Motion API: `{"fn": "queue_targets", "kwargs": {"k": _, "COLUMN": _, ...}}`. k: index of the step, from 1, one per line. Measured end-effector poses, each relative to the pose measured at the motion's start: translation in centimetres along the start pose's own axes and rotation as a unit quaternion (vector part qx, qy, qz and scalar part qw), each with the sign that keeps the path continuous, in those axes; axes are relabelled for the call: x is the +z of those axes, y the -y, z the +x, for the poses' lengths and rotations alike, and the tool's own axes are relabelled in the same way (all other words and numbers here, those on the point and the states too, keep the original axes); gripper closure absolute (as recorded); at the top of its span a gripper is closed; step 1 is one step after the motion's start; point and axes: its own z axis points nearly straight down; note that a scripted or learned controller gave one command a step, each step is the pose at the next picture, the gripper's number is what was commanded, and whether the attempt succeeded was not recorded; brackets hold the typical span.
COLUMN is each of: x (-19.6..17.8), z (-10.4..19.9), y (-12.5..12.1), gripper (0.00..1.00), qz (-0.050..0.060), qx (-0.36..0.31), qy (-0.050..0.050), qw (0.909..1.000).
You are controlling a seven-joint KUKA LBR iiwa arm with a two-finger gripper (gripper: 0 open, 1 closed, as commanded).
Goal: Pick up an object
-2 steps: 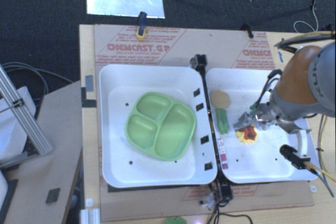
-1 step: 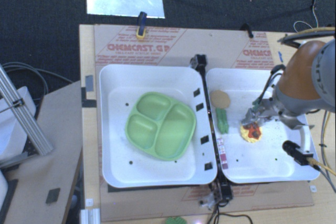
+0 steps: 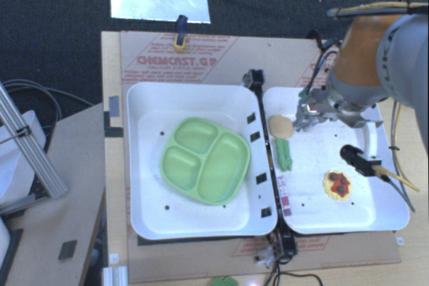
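Pizza toy [image 3: 337,184] lay at 5 o'clock in right bin [image 3: 315,214] | bun [image 3: 280,125] at gripper's [image 3: 305,117] 9 o'clock, probably light, smooth; pinch across middle | gripper opening: could not tell

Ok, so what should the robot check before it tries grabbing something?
1. Things to grab in the right bin: tan round piece, green stick, little pizza. Ok.
2. Near a target: the end effector sits just right of the tan round piece. Ok.
3. Nothing already held: cannot tell.
4. Room around the green stick: it lies close to the bin's left wall. Probably not ok.
5. Green plate out of the way, in the left bin. Ok.
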Motion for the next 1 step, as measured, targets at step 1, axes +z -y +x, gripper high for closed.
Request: {"fn": "queue_targets", "kwargs": {"k": 1, "x": -3.59, "z": 9.64, "y": 2.73, "gripper": 1.00, "qz": 0.003, "qx": 0.000, "qy": -0.001, "qw": 1.0000}}
